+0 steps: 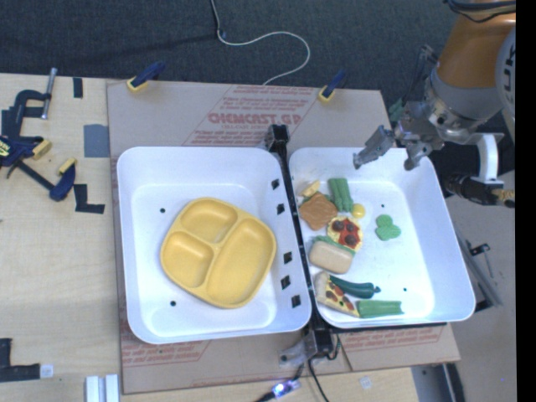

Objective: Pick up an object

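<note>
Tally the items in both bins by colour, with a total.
Yellow: 2, the tray and a small yellow piece
Green: 4, at
Brown or tan: 3, at
Multicoloured: 2, at
Total: 11

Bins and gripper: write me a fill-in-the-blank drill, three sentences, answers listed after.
1. The yellow tray lies in the ____ bin.
2. The gripper hangs over the right bin's ____ edge, its fingers apart, holding nothing.
3. The tray has ____ compartments.

Missing words: left; far; three
</note>
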Controlling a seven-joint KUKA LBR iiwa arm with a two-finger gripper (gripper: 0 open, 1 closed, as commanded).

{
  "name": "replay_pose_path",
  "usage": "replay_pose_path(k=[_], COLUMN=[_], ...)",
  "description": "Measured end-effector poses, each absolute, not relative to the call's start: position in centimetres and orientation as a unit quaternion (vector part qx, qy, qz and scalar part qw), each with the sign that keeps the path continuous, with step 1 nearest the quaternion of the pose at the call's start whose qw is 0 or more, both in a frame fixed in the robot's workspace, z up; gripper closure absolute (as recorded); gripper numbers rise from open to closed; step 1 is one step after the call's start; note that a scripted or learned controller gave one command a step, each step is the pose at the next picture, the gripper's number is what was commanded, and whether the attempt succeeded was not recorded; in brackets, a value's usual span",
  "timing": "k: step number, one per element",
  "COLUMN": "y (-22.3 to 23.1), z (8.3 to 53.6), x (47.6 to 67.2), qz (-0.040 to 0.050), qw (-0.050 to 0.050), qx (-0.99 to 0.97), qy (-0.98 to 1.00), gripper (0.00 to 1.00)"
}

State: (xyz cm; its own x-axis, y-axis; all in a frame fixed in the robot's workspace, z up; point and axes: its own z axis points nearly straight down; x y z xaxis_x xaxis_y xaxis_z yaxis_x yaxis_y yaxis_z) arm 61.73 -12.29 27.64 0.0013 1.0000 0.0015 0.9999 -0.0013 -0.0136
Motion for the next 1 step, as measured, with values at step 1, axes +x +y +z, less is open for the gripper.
replay_pose_path(k=[1], y=[-12.28], z=[28.36], x=[61.91], qz=[0.0006], qw=[0.001], qx=[-0.707], qy=[-0.708], gripper=[0.00])
